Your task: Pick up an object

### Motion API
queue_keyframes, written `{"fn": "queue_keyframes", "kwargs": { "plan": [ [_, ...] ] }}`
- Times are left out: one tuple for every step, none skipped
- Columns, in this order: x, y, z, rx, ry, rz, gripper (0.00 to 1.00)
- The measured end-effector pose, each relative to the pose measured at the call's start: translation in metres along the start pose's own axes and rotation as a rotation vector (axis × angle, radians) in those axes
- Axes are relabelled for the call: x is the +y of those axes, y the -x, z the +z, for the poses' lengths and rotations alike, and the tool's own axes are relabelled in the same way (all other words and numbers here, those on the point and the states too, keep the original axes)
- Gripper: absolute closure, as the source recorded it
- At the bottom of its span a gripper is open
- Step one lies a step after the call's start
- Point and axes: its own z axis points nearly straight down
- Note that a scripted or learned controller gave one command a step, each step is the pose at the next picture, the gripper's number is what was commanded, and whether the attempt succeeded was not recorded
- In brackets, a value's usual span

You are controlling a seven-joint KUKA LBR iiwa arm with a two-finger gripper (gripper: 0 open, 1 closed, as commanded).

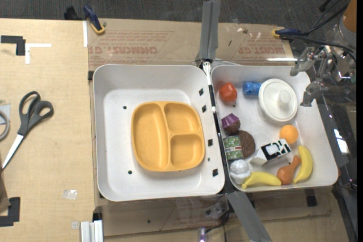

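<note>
Metal pincer [315,77], its opening impossible to judge, hangs over the right white bin [324,128] beside a round white lid [278,100]; approach step, next descending onto one object.

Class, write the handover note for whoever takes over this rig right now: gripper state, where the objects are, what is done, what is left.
Gripper: above the right bin's far right corner, nothing between its fingers that I can see; open or shut unclear.
Objects: all in the right bin, including white lid, orange ball, two bananas, purple piece.
Left bin: yellow divided plate.
Done: nothing picked.
Left: descend, grasp one object, lift.
</note>
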Motion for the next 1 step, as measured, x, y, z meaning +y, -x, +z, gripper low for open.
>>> {"fn": "queue_keyframes", "kwargs": {
  "plan": [
    [0.0098,-0.0455,0.1423,-0.003,-0.001,0.218,0.00]
  ]
}}
